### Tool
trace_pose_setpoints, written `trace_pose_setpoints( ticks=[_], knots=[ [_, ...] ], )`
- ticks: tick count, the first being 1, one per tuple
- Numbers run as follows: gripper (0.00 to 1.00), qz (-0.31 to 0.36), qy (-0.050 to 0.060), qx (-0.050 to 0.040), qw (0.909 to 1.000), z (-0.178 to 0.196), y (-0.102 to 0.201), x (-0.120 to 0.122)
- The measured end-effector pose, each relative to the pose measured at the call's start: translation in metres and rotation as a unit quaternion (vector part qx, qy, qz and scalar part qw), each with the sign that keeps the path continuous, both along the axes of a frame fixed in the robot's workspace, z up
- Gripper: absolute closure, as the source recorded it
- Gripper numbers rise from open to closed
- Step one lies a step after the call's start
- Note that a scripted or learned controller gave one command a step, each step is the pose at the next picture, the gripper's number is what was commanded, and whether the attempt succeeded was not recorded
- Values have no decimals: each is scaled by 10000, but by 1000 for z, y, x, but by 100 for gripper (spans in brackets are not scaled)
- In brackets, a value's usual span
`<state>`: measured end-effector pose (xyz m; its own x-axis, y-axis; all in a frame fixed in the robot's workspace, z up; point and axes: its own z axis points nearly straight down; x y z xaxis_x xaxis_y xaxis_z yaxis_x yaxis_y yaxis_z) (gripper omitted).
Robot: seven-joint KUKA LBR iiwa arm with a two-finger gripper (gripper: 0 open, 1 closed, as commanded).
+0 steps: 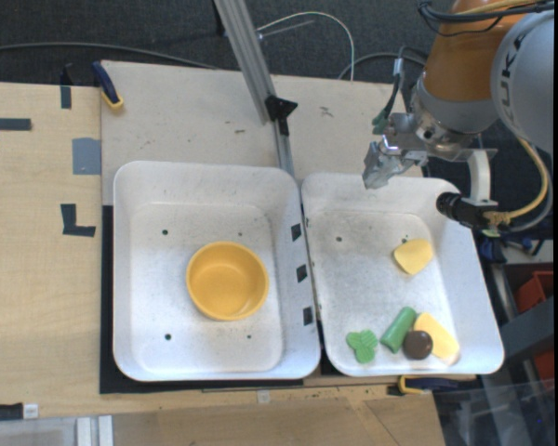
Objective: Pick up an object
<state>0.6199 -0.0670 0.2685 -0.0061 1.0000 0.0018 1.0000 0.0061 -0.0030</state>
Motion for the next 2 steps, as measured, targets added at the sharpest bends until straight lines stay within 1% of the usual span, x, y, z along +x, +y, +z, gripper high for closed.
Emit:
trace_pose_setpoints(
  ticks=[1,2],
  knots=[
    [100,0,11,-3,10000,-20,54,-22],
    [100,-2,9,-5,10000,-36,99,-39]
  ],
)
